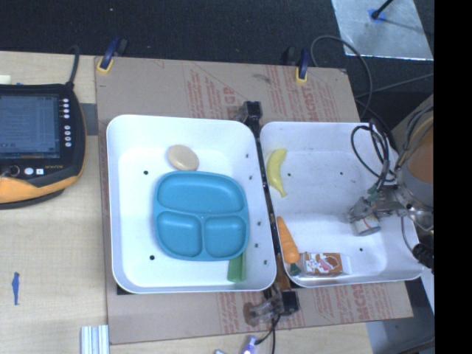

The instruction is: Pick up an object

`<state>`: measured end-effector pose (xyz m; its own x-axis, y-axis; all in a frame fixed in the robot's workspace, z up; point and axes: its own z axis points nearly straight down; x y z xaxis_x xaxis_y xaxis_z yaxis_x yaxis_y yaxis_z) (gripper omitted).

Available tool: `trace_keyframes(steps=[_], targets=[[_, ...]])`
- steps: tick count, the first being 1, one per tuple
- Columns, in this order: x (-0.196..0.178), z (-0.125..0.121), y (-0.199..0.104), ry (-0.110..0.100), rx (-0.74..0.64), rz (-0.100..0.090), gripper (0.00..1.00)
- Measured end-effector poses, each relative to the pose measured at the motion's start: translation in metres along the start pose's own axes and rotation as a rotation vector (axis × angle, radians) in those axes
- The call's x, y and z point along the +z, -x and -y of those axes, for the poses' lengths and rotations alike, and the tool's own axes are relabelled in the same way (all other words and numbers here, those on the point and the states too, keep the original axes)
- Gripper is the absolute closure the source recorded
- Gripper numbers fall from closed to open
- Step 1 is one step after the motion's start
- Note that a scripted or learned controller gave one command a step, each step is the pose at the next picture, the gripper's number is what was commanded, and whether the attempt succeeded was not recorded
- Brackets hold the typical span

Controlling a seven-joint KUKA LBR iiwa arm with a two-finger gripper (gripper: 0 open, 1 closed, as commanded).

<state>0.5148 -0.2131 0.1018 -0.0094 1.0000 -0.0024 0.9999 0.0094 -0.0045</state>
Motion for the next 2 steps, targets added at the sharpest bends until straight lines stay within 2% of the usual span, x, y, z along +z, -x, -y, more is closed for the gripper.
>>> trace_keyframes(steps=[2], targets=[[0.01, -0.058, -0.102, 0.001, 0.002, -0.001, 1.0]])
